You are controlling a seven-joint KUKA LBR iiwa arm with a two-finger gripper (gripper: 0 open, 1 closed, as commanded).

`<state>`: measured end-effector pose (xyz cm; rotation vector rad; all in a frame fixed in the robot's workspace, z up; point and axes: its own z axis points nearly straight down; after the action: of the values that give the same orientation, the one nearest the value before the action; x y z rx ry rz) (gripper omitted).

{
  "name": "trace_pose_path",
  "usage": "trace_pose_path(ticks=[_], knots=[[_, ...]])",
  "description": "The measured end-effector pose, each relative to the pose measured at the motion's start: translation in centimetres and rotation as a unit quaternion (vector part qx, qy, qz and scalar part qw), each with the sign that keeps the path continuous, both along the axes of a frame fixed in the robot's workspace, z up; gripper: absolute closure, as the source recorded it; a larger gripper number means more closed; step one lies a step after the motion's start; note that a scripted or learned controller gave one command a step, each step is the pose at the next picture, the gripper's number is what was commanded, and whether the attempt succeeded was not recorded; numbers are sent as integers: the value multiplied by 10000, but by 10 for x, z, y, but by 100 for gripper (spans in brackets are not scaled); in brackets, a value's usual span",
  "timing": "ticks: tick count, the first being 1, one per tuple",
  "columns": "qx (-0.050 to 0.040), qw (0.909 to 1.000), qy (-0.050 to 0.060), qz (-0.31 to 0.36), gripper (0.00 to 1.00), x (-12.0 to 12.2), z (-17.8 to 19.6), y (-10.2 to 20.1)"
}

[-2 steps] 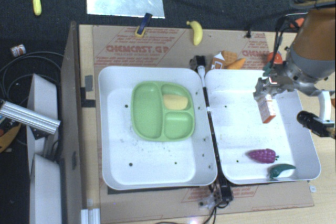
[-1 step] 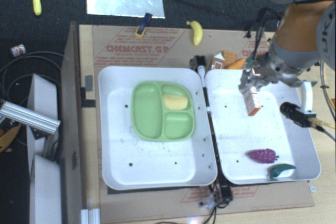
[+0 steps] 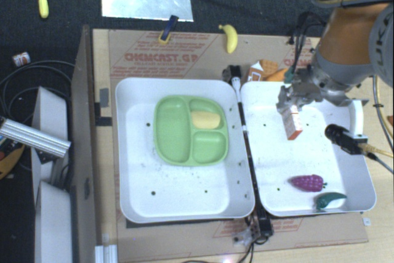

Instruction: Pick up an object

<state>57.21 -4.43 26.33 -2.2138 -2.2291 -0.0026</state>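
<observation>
In rt bin point(image 3: 363, 191), carton point(image 3: 293, 124) under hand point(image 3: 289, 106)

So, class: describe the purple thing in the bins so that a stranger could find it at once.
Start at the right bin. Near its front edge lies a bunch of purple grapes, just above a teal object. It is the only purple, bumpy thing there.

One fixed camera, up above the bench, looking down at a slant. Both white bins sit side by side mid-frame, left bin point(image 3: 132, 151) and right bin point(image 3: 363, 188), with dark floor visible beyond.
</observation>
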Motion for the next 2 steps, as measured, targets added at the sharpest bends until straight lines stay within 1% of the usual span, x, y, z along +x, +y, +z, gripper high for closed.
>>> trace_pose_path(ticks=[1, 2], knots=[[-12, 10000, -5, -42, 100, -27, 18, -39], [-6, 10000, -6, -2, 100, 6, 3, -11]])
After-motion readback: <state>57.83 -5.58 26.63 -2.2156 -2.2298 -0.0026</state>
